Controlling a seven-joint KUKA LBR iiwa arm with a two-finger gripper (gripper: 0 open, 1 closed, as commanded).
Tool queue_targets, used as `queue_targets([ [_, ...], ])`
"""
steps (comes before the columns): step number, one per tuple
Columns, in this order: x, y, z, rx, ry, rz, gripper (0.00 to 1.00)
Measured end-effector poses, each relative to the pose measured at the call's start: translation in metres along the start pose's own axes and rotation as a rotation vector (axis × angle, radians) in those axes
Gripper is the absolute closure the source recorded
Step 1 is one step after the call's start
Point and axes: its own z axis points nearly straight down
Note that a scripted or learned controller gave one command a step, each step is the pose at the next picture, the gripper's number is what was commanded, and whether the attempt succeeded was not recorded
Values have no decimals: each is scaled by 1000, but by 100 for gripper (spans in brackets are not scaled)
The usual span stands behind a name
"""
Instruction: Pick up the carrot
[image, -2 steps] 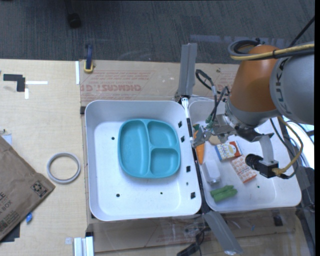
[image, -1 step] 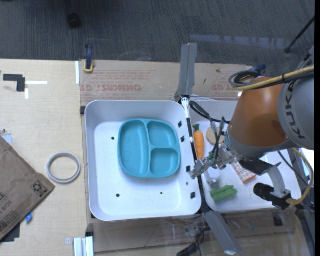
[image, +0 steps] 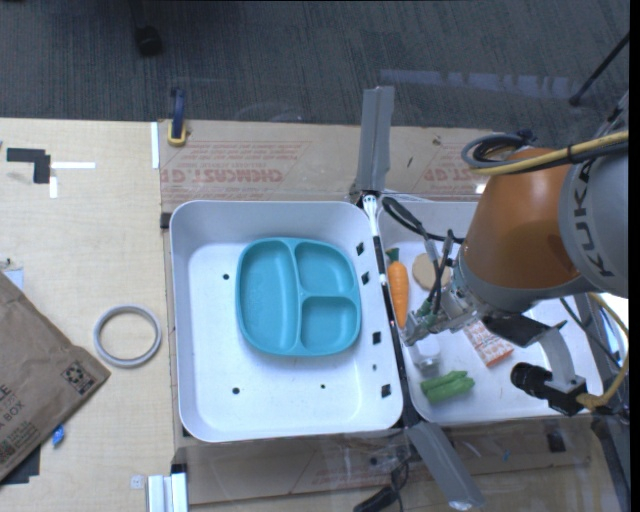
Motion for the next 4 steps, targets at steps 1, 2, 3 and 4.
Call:
queue_targets([
  [1, -5, -2, -13, -3, -1, -81, 100],
  [2, 16, 59, -15, 0, 0, -34, 100],
  [3, -1, 35, -54, -2, -2, -145, 100],
  [4, 1, 114, -35, -3, -2, -367, 100],
])
